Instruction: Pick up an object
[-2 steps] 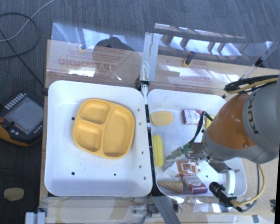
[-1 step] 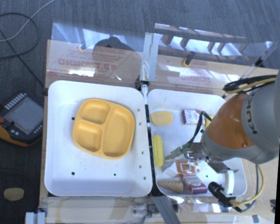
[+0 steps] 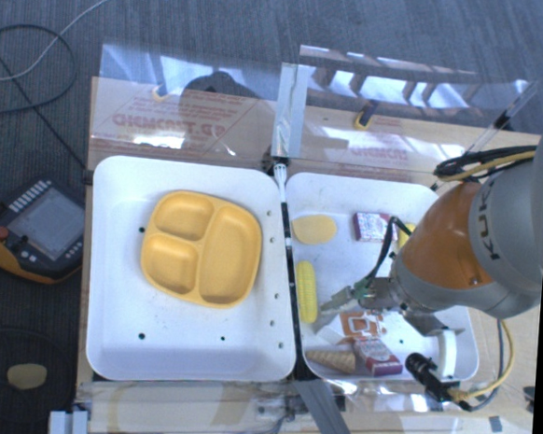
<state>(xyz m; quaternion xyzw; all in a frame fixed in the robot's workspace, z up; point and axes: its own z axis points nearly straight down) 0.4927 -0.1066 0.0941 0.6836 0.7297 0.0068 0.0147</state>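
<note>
A glossy yellow plastic divided plate (image 3: 201,249), rounded and three-sectioned, was seen in the left shallow white bin (image 3: 108,273). In the right white bin (image 3: 339,196) were found a smooth yellow toy corn cob (image 3: 306,291), a flat pale yellow disc (image 3: 314,229), a small pink-and-white carton (image 3: 371,227), a ridged tan cone (image 3: 330,358) and an orange-and-red printed box (image 3: 370,342). The metal gripper (image 3: 349,305) was seen low beside the corn, its fingers apparently spread with nothing between them; the box was partly hidden by the arm.
</note>
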